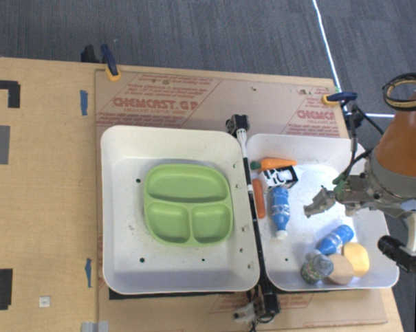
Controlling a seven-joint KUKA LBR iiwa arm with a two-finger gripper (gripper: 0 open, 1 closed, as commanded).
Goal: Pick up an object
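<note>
— Where is the gripper sitting?
— It is hovering over the right bin, its fingers spread, pinching nothing.
— And the objects?
— A blue bottle is lying just left of it; another blue bottle and a yellow piece below. A green divided plate is resting in the left bin.

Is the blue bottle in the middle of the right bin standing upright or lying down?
Lying down. The blue bottle rests on its side on the right bin floor, its full length showing, white cap toward the near edge.

Green tray in left bin
</note>
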